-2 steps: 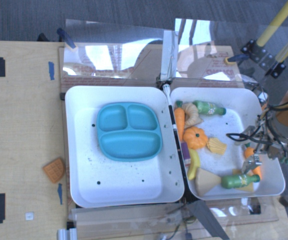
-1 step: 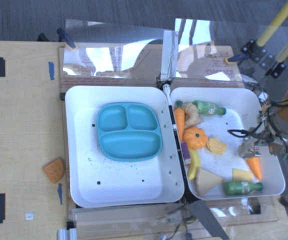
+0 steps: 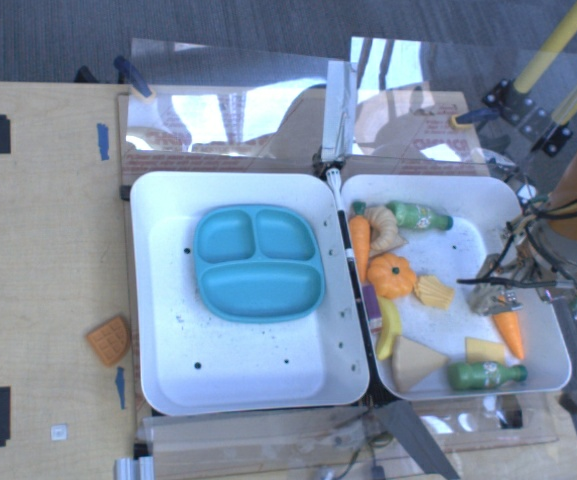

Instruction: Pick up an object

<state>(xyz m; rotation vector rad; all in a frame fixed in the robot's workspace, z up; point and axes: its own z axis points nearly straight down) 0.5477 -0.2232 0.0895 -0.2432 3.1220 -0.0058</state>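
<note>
Carrot (image 3: 509, 333) just below end effector (image 3: 488, 296).

The left bin (image 3: 168, 368) was white, flecked with a few dark specks, and the divided plate (image 3: 258, 263) in it was a flat sky blue. The right bin (image 3: 468, 238) was white too. Its contents ran mostly warm — two orange carrots (image 3: 359, 248) (image 3: 509, 333), an orange pumpkin (image 3: 392, 276) with a green stem, a yellow banana (image 3: 388, 330), and pale yellow wedges (image 3: 416, 360) (image 3: 484, 349). Two bottles (image 3: 418, 217) (image 3: 486, 374) were green (each with a white label). The table (image 3: 38, 268) was light tan wood, marked with black brackets and short blue tape strips; a tan waffle-patterned piece (image 3: 109, 340) lay on it.
</note>
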